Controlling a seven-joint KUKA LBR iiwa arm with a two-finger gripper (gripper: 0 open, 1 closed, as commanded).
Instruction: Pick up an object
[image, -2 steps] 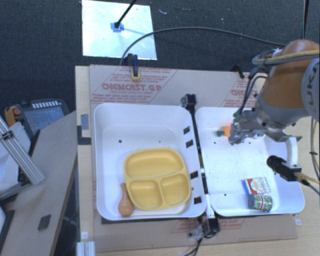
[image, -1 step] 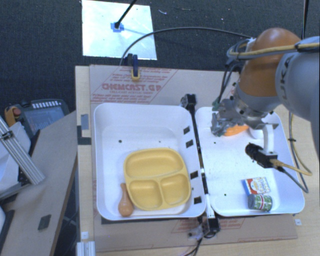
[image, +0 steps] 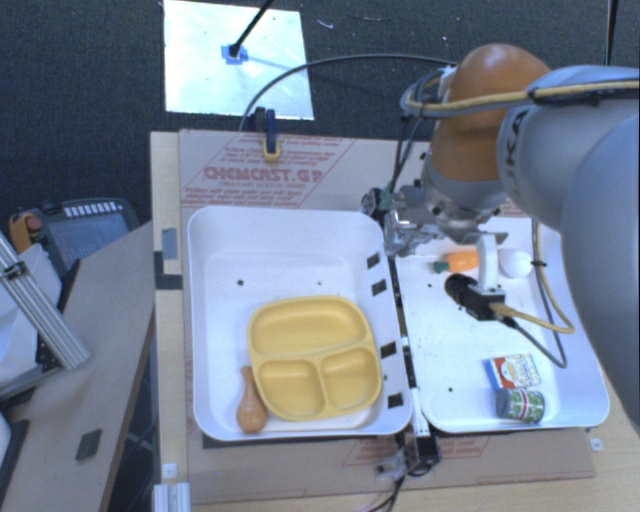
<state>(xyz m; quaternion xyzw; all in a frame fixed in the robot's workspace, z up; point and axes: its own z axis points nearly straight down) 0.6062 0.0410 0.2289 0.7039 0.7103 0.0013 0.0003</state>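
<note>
I judge nothing picked up yet: my jaws, whose opening I cannot tell, hang low in the bin, the orange piece just beside them, the white ball beyond it.

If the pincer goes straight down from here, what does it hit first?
The pincer likely meets bare floor of the right bin, just left of the orange piece; depth is unclear.

A robotics lab: industrial arm, white bins, control pendant, aluminium framing.
</note>
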